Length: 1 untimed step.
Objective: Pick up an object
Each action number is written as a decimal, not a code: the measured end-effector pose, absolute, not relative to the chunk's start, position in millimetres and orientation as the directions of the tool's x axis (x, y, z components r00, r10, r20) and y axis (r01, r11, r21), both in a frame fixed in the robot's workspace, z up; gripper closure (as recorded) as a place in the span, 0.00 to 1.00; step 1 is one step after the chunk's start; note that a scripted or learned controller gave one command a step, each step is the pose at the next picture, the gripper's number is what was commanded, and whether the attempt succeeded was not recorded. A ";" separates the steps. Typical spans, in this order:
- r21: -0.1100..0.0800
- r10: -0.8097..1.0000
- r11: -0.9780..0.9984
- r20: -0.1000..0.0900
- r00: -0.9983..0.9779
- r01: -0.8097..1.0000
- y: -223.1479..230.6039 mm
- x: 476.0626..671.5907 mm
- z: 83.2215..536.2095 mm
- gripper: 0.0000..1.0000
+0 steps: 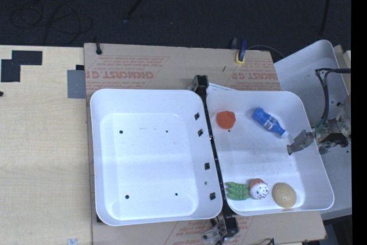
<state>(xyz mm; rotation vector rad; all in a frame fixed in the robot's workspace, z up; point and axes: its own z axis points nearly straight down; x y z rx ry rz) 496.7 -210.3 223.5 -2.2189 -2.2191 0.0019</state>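
2 white bins are recorded side by side; the right bin (312, 181) carries 5 items. The gripper (300, 142) is seen at that bin's right wall; whether its jaws are spread or pressed together cannot be told. Nearest, up and to the left of the jaws: 1 blue bottle (268, 122). Further left: 1 orange ball (226, 119). Below the jaws, along the near wall: 1 tan egg-shaped object (284, 194), 1 red-and-white ball (258, 189), 1 green toy (237, 190). Nothing is pinched.
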 end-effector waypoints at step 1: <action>-0.005 1.000 0.001 0.002 -0.001 1.000 -210.8 496.7 233.0 1.00</action>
